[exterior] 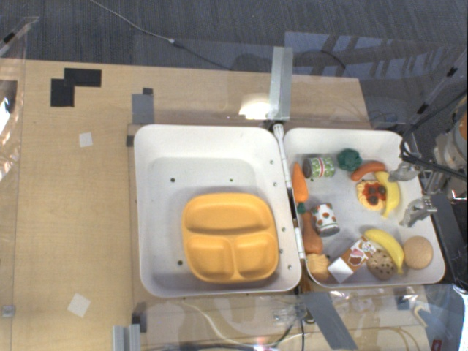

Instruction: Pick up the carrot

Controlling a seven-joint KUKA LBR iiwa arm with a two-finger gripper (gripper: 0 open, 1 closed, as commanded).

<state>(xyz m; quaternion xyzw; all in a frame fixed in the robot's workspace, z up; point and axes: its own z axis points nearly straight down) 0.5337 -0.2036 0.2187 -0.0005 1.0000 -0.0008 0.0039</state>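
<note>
The carrot (299, 184) is a small orange cone lying lengthwise against the left wall of the right bin (344, 134), with its green end pointing toward the front. My gripper (411, 192) hovers over that bin's right rim, far to the right of the carrot. It is open, its two grey fingers (404, 172) spread apart with nothing between them. A yellow banana (391, 194) and a pizza slice (372, 193) lie just left of the gripper.
The right bin also holds a green can (319, 167), broccoli (349, 158), a sausage (368, 169), a red-and-white can (325, 219), a second banana (387, 246), a bun (417, 252) and a cookie (380, 265). In the left bin (161, 196) sits a yellow divided tray (229, 235).
</note>
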